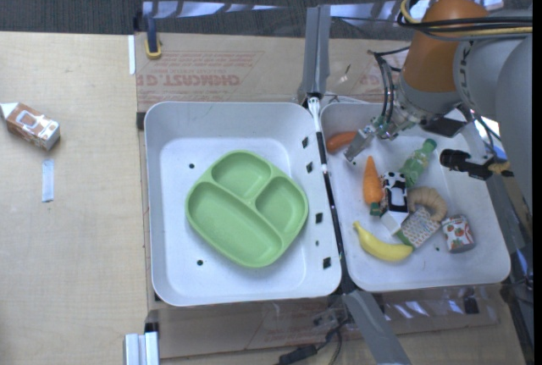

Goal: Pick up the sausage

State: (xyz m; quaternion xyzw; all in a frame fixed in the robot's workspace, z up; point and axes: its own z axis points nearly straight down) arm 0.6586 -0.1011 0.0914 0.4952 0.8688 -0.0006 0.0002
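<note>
Camera view looks down on two white bins on the worktop, and I will place everything from the carrot, which lies upright in the middle of the right bin. The sausage is the reddish-orange piece up and to the left of the carrot, close to the bin's left wall and near its back corner. The pincer hangs just above the carrot's top end and just to the right of the sausage, with its tips spread and nothing between them; it looks open and carries no load.

To do this step well, I judge that the pincer should shift a little further from the carrot toward the sausage, so that the piece sits midway between the tips, then turn so that the tips close across the short width and not along the length. The wall beside the sausage leaves little room, so the tip on that side needs a clean slot to drop into; a descent too near the wall could catch the rim. Go low enough to reach the sausage's middle height, close firmly, and lift straight up.

Further from the sausage, a green bottle lies right of the carrot and a banana below it; neither should interfere. A green plate sits in the left bin
</note>
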